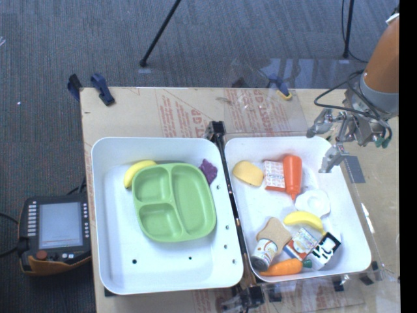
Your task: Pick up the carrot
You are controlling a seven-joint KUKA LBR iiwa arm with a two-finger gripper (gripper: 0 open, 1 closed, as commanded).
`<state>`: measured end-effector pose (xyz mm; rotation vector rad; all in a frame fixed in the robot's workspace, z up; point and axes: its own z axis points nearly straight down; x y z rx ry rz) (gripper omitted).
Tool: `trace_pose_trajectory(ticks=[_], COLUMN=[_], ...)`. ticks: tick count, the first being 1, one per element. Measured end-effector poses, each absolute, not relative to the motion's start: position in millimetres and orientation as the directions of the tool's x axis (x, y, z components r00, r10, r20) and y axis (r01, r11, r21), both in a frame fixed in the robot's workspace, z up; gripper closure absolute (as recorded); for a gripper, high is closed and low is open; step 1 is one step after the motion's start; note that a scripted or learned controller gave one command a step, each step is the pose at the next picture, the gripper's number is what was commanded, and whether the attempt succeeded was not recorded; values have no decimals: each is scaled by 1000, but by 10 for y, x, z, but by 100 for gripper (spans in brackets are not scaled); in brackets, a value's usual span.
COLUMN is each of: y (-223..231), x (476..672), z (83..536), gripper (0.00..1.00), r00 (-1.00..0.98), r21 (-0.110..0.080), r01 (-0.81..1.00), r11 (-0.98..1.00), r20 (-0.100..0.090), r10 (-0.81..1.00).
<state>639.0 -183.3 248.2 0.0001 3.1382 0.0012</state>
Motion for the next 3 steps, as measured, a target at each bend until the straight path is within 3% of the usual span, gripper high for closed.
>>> trace_pose_trajectory(ticks=[1,2,3], y=[-1461,-1306,-1600], x=[6104,5557,6104], z=[1267,906,901], gripper=[0,0,0], r00=[-969,-959,-994], r21=[2,1,1], r01=[248,282,105], r11=[969,959,994], r20=[7,-2,-11], r10=[248,282,105])
